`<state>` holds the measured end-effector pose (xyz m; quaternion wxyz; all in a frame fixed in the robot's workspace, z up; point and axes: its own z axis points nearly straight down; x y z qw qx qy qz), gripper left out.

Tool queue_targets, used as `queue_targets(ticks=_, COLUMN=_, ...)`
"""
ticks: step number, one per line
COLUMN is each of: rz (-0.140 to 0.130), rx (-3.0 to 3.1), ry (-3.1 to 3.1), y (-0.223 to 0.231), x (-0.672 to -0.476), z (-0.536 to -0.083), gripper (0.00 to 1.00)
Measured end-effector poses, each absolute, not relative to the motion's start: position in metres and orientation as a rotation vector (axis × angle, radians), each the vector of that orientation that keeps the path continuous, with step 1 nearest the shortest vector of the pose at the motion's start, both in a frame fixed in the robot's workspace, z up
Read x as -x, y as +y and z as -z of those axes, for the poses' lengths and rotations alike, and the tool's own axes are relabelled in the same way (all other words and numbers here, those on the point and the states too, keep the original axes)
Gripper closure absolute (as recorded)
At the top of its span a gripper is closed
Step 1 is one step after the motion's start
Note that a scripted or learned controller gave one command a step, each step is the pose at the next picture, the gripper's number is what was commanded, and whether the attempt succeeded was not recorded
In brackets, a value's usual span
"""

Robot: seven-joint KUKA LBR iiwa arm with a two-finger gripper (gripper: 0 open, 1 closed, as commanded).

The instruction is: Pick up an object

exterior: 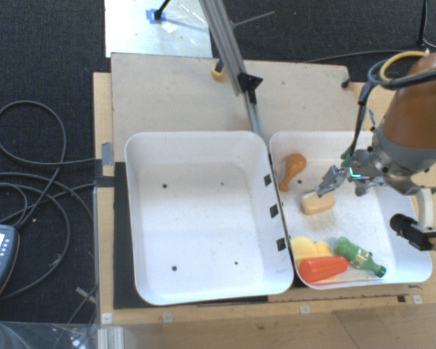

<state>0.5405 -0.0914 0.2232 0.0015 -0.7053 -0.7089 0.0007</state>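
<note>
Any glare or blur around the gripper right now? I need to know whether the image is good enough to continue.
Camera view: even lighting, soft shadows; the white right bin is bright, not blown out. The gripper looks slightly soft above the beige block; finger detail is unclear.

Tool (333, 182) above right bin (421, 267), just over beige block (317, 204).

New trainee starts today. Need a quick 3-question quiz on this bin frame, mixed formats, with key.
1. True or false: the green bottle lies in the left bin.
2. Which item lies nearest the gripper? A) orange carrot B) beige block C) green bottle
3. Fill in: the brown drumstick lies beside the ____ between the bins.

Key: 1 false, it lies in the right bin; 2 B; 3 divider.
</note>
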Motion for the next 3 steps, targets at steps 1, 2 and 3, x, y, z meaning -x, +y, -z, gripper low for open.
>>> queue_targets(ticks=1, rz=0.002, rx=2.219, ry=-2.224, y=-0.092, x=-0.541, z=-0.225, gripper=0.00)
queue_targets(ticks=2, rz=-0.003, rx=2.219, ry=-2.220, y=-0.091, x=-0.542, z=-0.183, gripper=0.00)
queue_targets(ticks=3, rz=-0.003, rx=2.219, ry=-2.219, y=-0.093, x=-0.550, z=-0.137, gripper=0.00)
